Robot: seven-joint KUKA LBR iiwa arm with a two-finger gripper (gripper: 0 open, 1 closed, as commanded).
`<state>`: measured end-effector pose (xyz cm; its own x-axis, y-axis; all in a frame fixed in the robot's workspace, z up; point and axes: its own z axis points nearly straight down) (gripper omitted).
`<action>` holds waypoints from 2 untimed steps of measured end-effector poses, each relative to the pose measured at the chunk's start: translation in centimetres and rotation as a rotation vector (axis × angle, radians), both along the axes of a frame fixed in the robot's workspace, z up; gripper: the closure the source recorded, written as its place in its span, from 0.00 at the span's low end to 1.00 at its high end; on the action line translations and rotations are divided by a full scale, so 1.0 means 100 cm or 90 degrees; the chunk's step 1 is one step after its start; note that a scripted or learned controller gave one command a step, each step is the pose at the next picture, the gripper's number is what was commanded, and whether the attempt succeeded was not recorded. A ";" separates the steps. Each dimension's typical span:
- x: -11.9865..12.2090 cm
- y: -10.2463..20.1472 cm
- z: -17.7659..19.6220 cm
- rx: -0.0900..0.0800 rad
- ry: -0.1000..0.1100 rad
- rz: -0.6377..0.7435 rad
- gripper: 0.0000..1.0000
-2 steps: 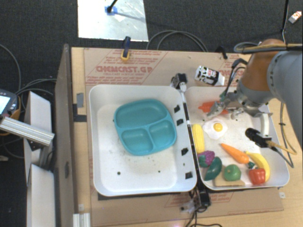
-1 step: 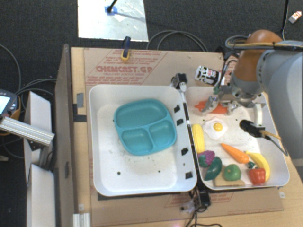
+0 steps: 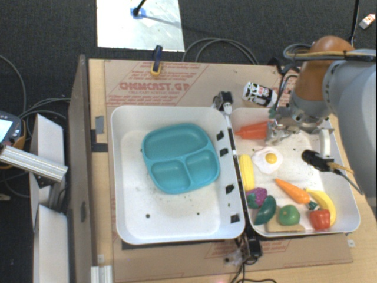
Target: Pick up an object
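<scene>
Carrot, orange and tapered, lies in the right bin beside the jaws; their state is unclear.

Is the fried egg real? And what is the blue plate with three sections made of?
The white and yellow fried egg looks like smooth moulded plastic: its yolk is one flat, even yellow, so probably a toy. The teal three-section plate also looks like plastic, matte, with soft rounded ridges and one even colour. That's only from looks.

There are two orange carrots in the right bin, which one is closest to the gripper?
The carrot at the bin's far end, lying just left of the gripper. The other carrot lies further down, beside the banana.
</scene>
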<state>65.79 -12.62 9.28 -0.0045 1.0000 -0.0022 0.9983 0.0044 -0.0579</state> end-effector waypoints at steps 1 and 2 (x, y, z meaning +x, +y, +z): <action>0.001 0.002 0.000 0.001 -0.004 0.001 0.00; 0.001 0.013 -0.014 0.002 -0.006 0.001 0.00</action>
